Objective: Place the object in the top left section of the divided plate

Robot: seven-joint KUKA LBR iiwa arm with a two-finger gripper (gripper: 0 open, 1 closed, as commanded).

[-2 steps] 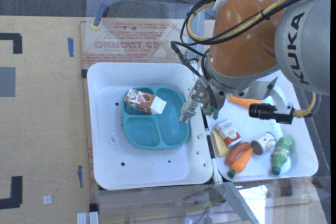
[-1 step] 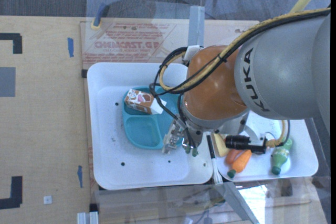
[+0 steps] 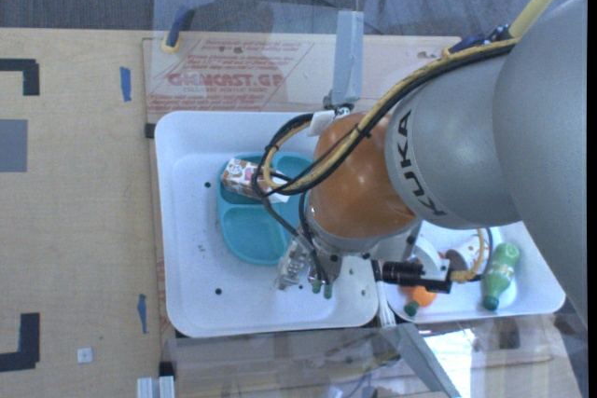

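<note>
In the left bin (image 3: 187, 294), the big grey arm (image 3: 485, 116) bends over the blue plate (image 3: 252, 233). Its hand (image 3: 306, 273) points down, grip unclear. A small wrapped thing (image 3: 241, 174) lies in the plate's top left part.

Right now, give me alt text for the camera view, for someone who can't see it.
A grey and orange robot arm reaches from the right over a white bin holding a blue divided plate, with a small wrapped object resting in the plate's top left section. The gripper sits just below the plate. A second bin holds a green bottle.
</note>
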